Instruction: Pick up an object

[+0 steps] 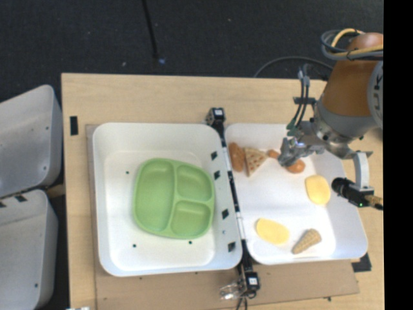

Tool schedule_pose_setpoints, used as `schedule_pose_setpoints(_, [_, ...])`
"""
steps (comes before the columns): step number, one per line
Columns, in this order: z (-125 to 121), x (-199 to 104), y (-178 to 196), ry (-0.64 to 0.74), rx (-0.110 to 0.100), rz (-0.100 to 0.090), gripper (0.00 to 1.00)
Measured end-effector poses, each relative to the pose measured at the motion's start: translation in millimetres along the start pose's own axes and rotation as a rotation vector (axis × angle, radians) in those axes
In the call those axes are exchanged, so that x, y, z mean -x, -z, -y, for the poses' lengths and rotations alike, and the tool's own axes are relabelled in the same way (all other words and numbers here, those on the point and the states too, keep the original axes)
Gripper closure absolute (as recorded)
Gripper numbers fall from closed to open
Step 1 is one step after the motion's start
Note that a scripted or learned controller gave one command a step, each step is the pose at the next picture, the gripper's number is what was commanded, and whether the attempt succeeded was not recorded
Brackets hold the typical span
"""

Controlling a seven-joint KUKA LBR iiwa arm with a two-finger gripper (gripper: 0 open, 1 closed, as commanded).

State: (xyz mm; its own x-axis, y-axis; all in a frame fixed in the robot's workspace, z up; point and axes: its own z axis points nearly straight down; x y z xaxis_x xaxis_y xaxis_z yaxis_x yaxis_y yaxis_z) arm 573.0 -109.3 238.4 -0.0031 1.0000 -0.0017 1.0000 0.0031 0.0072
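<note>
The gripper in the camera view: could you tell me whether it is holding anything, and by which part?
Cannot be told: the gripper sits low over a small orange piece.

You are looking at a robotics lab or test cell, not a home or kitchen. The plywood worktop (77, 102) carries two shallow white bins (103, 250) clipped together side by side, stocked with toy food pieces (271, 231) and a green divided plate (173, 197). An industrial arm (348, 102) with exposed cables reaches in from the right, dark carpet (193, 24) lies beyond, and white panels (26, 141) stand at the left.
</note>
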Motion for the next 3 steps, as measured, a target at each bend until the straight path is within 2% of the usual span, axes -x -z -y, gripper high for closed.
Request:
schedule_pose_setpoints(1, [-1.7, 1.3, 54.1, 0.000, 0.000, 0.000, 1.00])
schedule_pose_setpoints(3, [17.5, -97.2, 18.8, 0.003, -0.008, -0.002, 1.00])
